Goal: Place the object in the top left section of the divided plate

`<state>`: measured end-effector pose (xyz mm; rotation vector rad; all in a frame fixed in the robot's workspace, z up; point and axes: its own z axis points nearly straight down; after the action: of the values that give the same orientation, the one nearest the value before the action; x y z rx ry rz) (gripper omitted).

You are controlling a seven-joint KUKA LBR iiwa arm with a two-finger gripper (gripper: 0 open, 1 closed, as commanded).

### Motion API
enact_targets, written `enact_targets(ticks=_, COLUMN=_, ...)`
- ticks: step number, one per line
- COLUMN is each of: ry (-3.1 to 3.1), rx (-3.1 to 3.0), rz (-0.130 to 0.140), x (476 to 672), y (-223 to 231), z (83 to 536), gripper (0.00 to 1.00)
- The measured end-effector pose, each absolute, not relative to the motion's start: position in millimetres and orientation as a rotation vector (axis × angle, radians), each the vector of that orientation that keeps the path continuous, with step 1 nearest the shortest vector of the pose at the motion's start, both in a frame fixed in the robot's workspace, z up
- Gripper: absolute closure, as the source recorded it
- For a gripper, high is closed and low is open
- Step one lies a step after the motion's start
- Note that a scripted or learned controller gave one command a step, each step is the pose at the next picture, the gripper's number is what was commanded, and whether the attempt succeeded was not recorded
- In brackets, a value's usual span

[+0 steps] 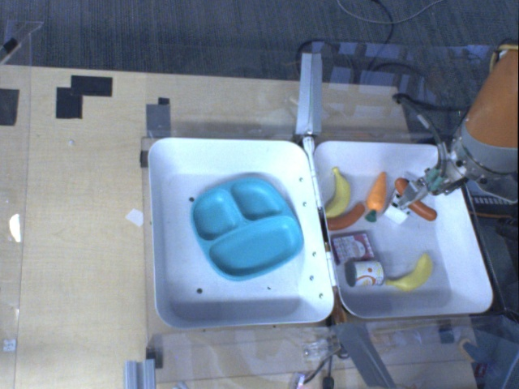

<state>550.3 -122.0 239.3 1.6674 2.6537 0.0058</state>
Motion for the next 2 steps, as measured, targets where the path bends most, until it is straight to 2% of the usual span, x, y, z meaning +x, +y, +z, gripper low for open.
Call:
enact_targets(ticks=1, ry=2.562, rx=1.813, rz=0.002, x=505.3, y=-111, z=155, gripper=1.00)
enact_targets(ticks=2, ry=2.680, rx=1.632, rz=0.004, x=488.2, y=-65, z=185, gripper=1.00)
